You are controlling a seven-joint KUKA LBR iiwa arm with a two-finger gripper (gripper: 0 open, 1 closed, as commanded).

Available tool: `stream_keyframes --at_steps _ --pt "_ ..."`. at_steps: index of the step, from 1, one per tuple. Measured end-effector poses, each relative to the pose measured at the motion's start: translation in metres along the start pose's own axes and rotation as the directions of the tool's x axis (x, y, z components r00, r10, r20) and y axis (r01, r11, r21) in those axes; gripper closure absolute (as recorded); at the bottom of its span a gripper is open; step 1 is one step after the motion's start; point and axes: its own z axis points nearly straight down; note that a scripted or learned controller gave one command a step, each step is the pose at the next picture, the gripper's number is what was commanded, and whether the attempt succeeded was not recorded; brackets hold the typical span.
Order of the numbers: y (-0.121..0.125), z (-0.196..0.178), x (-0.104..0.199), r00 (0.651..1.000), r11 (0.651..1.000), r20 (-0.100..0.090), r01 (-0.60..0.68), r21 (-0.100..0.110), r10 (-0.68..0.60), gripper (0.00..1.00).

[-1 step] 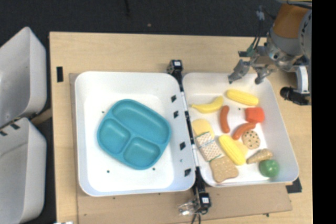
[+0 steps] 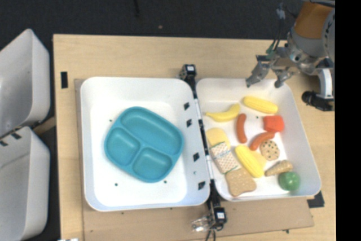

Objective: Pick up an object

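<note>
The right-hand bin serves as the landmark, and everything pickable lies inside it. At its near edge sit a green apple-like toy in the near right corner, a tan cracker to its left, and a small brown bread piece between them. Just behind those lie a yellow corn cob, a checked wafer, a chocolate-chip cookie and a pale bun against the bin's left wall. Further back are two red sausages, an orange-red block, a banana and a second yellow cob near the far wall.

Beyond the bin's far right rim, the gripper hangs above the rim, its two fingers spread apart and holding nothing. The yellow cob is the nearest toy to it.

To the left of this bin, the other bin holds a teal divided plate.

The main risk appears to be crowding: the near toys touch or almost touch, so a descent there could catch two at once or push one aside. Rounded pieces such as the cob and sausages would probably roll from a pinch that is off-centre. A descent close to the far wall may strike the rim.
</note>
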Motion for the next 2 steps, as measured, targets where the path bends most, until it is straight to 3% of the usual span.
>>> stream_keyframes --at_steps 2 --pt "0.002 0.097 -0.003 1.0 1.0 0.0 0.003 0.003 -0.003 0.0"
